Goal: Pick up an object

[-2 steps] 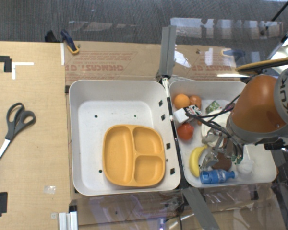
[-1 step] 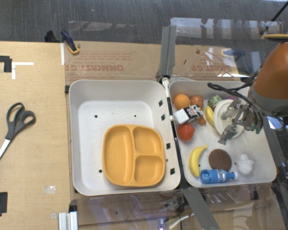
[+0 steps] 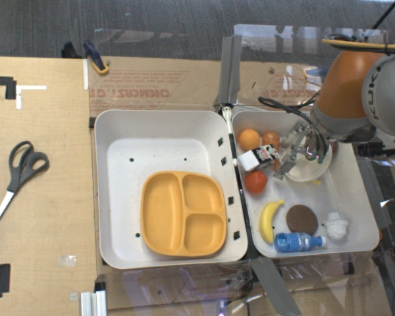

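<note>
My gripper (image 3: 286, 160) hangs low over the upper part of the right bin (image 3: 359, 203), below the arm's orange band. Just to its left lies a small white and black box (image 3: 257, 158), very close to the gripper's tip; whether they touch is unclear. Around the box sit an orange (image 3: 249, 139), a second orange-red fruit (image 3: 270, 139) and a red tomato (image 3: 255, 182). A white bowl (image 3: 313, 170) lies partly under the gripper. Toward the front of the bin are a banana (image 3: 270, 220), a brown disc (image 3: 301, 219), a blue bottle (image 3: 298, 242) and a small white object (image 3: 336, 227).
The left bin (image 3: 118, 176) holds a yellow divided plate (image 3: 183, 212). A grey divider bar (image 3: 229, 71) stands behind the seam between the bins. Scissors (image 3: 18, 171) lie on the wooden bench at far left.
</note>
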`<state>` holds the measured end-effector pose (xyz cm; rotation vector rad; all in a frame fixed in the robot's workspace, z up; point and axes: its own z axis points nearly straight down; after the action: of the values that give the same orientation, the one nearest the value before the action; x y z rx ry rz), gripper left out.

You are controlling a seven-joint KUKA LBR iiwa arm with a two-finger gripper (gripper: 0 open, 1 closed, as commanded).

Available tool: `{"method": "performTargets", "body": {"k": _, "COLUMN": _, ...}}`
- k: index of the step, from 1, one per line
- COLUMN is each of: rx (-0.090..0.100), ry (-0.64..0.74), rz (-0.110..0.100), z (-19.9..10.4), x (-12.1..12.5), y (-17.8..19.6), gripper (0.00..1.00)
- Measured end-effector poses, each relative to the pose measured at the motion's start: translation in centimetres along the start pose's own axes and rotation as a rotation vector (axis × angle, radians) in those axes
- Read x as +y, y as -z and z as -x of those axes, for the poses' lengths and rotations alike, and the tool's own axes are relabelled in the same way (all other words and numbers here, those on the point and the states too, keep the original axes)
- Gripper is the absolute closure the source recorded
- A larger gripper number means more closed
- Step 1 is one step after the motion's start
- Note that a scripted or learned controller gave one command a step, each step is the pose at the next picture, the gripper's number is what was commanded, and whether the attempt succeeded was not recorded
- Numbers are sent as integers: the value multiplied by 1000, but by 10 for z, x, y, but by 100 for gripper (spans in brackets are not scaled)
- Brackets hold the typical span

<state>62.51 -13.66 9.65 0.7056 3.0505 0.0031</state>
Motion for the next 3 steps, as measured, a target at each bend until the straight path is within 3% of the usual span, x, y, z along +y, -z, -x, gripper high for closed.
{"method": "performTargets", "body": {"k": 1, "rx": 7, "ry": -110, "rz": -5, "z": -20, "x": 30, "y": -4, "gripper": 0}}
{"method": "performTargets", "body": {"k": 2, "rx": 2, "ry": -106, "rz": -6, "z": -19, "x": 30, "y": 6, "gripper": 100}}
{"method": "performTargets", "body": {"k": 3, "rx": 5, "ry": -302, "rz": -6, "z": -19, "x": 69, "y": 149, "gripper": 100}}
